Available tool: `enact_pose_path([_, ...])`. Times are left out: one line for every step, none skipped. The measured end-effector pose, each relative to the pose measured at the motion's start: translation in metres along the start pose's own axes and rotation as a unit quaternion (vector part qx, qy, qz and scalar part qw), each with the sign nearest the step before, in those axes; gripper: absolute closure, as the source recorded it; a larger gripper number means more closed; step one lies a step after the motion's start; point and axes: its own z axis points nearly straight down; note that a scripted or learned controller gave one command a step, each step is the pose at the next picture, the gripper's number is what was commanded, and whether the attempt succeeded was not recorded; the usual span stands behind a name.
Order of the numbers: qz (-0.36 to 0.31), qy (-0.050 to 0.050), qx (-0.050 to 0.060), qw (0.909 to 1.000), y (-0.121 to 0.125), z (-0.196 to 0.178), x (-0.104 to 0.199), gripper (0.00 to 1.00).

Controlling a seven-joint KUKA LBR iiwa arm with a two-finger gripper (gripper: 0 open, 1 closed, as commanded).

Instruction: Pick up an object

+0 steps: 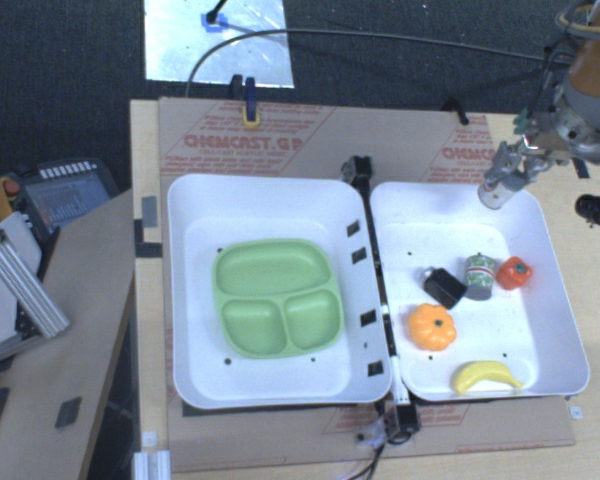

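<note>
So we've got the gripper over the right bin's far rim; can't tell its state. Nearest obj, the small can, stands below & slightly left in view, betw. black block & tomato, so we'd drop toward the near side.

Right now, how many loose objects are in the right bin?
5, all in the right bin: black block mid-left, small can beside it, red tomato right of the can, orange pumpkin below, banana at the front. None looks hidden.
</note>
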Motion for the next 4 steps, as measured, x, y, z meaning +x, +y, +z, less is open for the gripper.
enact_pose_path([-0.001,0.001,0.003,1.0000,0.001,0.010,0.048,1.00])
enact_pose_path([-0.003,0.002,0.004,1.0000,-0.003,0.017,0.111,1.00])
enact_pose_path([-0.002,0.002,0.003,1.0000,-0.010,0.007,0.165,1.00])
enact_pose_path([-0.003,0.002,0.003,1.0000,-0.010,0.001,0.220,1.00])
